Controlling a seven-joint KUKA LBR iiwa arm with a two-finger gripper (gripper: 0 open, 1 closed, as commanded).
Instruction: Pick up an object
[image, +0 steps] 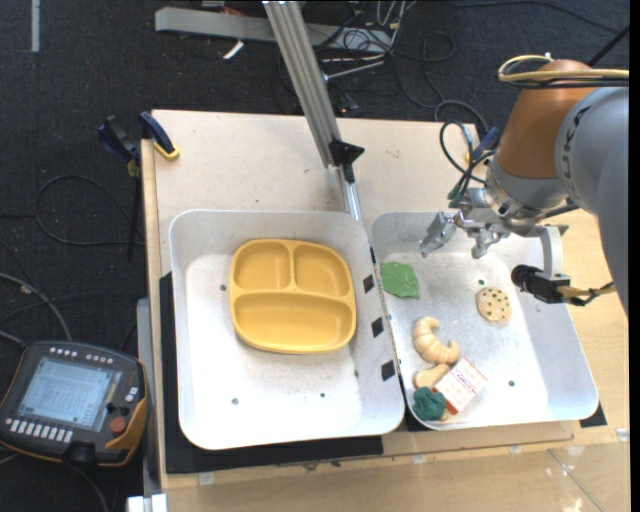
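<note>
Gripper (462, 238) sits at the upper middle of the right bin (570, 350), top right of frame. Fingers are spread wide, nothing between them; it hangs over bare bin floor.

Candidates in the right bin, all below the gripper in frame:
- green piece (401, 279): nearest, just down and left of the gripper, close to the divider between the bins. Flat-looking blob, no clear long axis.
- cookie (492, 304): down and slightly right, about as near as the green piece. Round and flat, probably a poor pinch.
- croissant (435, 340): further down, mid bin. Long axis runs roughly top to bottom in frame, slightly curved.
- small box (462, 385) and dark green lump (429, 403): lower edge of the bin, touching or nearly so, farthest from the gripper. A pale piece lies just beside them under the croissant; can't tell what it is.

Left bin (200, 400) holds the yellow tray (293, 296), well apart from the gripper.

My read: no pick started yet, gripper is above everything. Shortest move is down-left to the green piece. Croissant looks like the better grab if the fingers close across its narrow width, i.e. left-right in frame. Risk at the green piece: the divider wall is right beside it, a finger could clip it.
</note>
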